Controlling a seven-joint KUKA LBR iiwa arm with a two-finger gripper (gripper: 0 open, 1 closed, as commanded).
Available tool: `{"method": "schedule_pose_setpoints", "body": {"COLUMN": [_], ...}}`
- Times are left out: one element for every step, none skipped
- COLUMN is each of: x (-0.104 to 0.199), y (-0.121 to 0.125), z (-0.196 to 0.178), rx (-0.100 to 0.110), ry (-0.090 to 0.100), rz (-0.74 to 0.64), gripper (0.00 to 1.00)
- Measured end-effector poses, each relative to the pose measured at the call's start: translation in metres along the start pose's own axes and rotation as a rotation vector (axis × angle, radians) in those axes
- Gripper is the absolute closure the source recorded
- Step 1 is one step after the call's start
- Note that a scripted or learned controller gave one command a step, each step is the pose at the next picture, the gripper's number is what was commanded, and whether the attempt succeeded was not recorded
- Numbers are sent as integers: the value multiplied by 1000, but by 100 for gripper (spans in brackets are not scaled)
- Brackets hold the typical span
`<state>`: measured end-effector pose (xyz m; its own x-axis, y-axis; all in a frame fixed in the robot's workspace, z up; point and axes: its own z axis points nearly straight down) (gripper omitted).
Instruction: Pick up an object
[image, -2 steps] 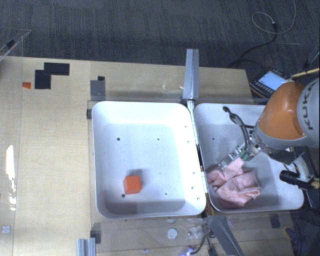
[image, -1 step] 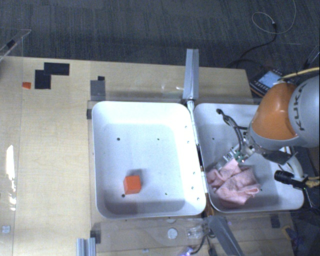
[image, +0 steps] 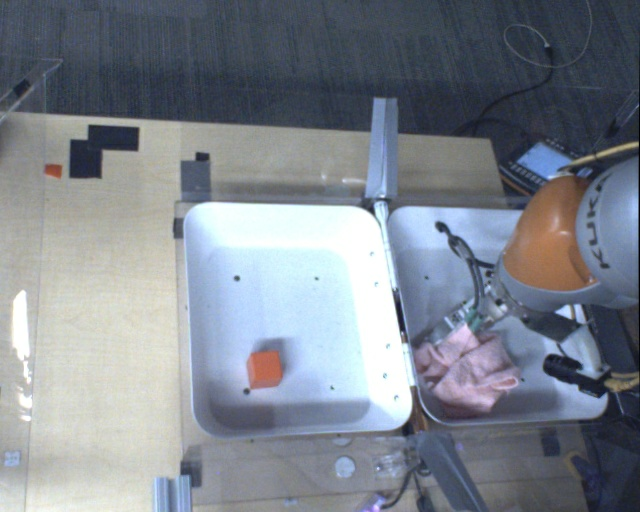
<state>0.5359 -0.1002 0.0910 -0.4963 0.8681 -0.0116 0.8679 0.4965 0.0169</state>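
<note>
Pale wooden bench (image: 100, 330) bearing two white bins side by side. Left bin (image: 200, 300): orange cube (image: 265, 369) toward its near side. Right bin (image: 430, 235): crumpled pink cloth (image: 465, 372) at the near edge, tool (image: 470, 318) low at the cloth's far edge, apparently touching it. Grip state: cannot tell.

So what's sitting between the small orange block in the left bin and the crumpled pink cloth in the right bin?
In the camera view, bare white bin floor, then the two bins' adjoining rims, separate the small orange block from the crumpled pink cloth.
</note>
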Motion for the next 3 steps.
{"method": "schedule_pose_setpoints", "body": {"x": [25,-22,-13], "y": [31,-58,-44], "z": [-96,-7,-154], "rx": [9,3,9], "ry": [5,-2,3], "rz": [160,103,193], "gripper": [0,0,0]}}
